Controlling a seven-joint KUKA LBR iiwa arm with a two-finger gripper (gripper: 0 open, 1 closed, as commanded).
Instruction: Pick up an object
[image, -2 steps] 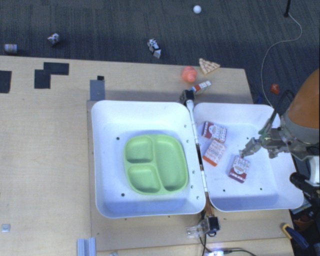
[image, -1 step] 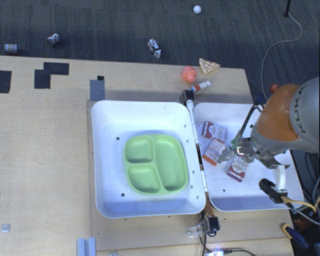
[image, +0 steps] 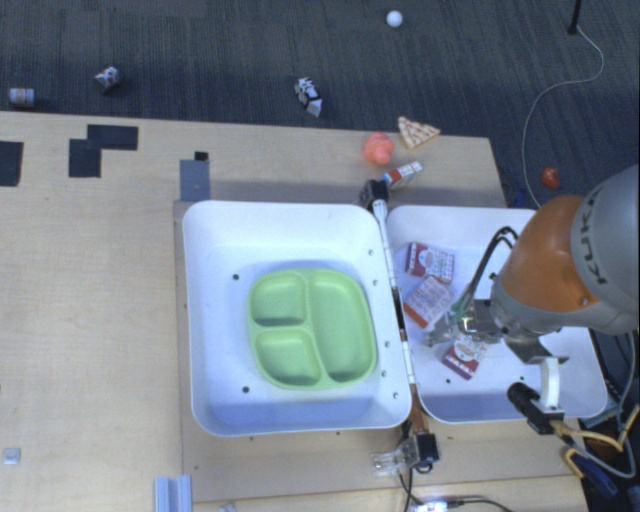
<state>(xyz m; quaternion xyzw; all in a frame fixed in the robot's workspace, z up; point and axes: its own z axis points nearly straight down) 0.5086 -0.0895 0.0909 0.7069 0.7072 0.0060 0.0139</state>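
The arm (image: 575, 265) comes in from the right and bends down over the right bin (image: 570, 400), its orange band and grey wrist covering most of that bin's right half. The claw (image: 462, 325) sits low at the middle of the bin, pointing left toward the packets, but it is small and tangled with cable and glare, so I cannot tell how it stands or whether it has anything.

Three small packets lie in the right bin. A red and white packet (image: 430, 262) is nearest the far rim. A paler pink packet (image: 428, 300) lies just below it, tilted, close to the wall between the bins. A third red packet (image: 463, 357) lies just beneath the claw, touching or nearly touching it. The printing on all three is too blurred to read.

The left bin (image: 215, 300) holds a green divided tray (image: 311, 328) with three compartments, set near the middle with bare white floor all round it. In the right bin, the open room is the near left corner and the strip along the near rim.

On the counter (image: 90, 330) beyond the bins sit a pink ball (image: 378, 148), a wedge-shaped toy (image: 417, 131) and a small tube (image: 402, 174). Part of a letter "K" shows on the grey arm casing at the right edge.
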